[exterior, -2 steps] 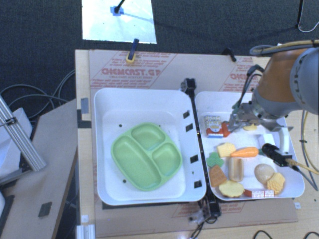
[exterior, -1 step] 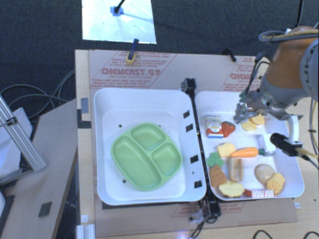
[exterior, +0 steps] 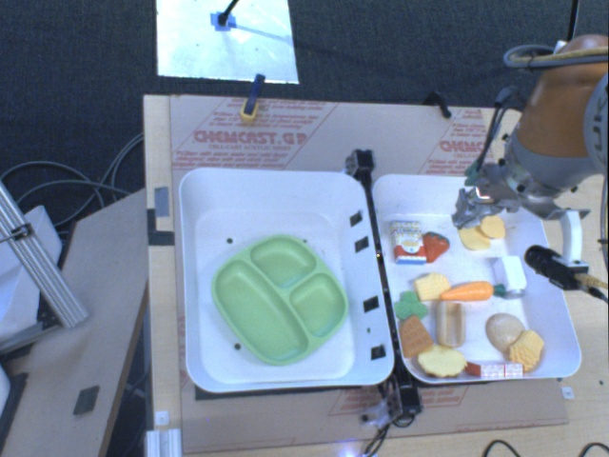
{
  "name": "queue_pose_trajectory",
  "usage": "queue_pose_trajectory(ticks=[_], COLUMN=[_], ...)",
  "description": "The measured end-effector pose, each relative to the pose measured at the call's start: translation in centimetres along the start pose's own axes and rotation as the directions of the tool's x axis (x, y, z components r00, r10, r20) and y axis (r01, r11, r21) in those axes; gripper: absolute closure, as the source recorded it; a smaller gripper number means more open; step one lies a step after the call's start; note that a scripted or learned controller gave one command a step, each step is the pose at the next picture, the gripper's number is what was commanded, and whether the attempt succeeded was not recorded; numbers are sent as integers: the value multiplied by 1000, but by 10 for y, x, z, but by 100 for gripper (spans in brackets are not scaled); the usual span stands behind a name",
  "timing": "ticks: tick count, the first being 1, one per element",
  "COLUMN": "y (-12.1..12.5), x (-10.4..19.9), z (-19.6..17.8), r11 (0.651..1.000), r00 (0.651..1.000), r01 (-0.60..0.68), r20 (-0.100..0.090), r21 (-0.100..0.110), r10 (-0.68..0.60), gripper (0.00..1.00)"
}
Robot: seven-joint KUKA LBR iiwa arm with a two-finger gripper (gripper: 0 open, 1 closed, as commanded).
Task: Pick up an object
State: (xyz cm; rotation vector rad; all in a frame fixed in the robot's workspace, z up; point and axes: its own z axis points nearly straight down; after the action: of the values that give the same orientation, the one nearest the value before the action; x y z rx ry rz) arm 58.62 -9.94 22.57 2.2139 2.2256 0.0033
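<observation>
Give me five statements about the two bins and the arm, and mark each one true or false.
1. The green divided tray lies in the left bin. True.
2. The toy carrot lies in the left bin. False: it lies in the right bin.
3. The claw is over the right bin's far end. True.
4. The green divided tray holds toy food. False: its compartments are bare.
5. The arm comes in from the view's left. False: from the right.

Desk (exterior: pixel 162 255) carrying a printed cardboard sheet (exterior: pixel 285 136); two white bins, left (exterior: pixel 205 198) and right (exterior: pixel 561 346), lie side by side on the sheet.
</observation>
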Motion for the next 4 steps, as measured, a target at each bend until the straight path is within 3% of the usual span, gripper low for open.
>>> queue_pose_trajectory(ticks=[1, 2, 3, 4], y=[-31, -19, -29, -26], x=[44, 49, 64, 52], z=[-2, 3, 7, -9], r11=[1000, 1000, 1000, 1000], r00=[1000, 1000, 1000, 1000], r01=[2, 1, 2, -4], r20=[-1, 0, -1, 0], r21=[5, 1, 3, 1], r10=[-2, -1, -2, 4], gripper=[100, 100, 100, 100])
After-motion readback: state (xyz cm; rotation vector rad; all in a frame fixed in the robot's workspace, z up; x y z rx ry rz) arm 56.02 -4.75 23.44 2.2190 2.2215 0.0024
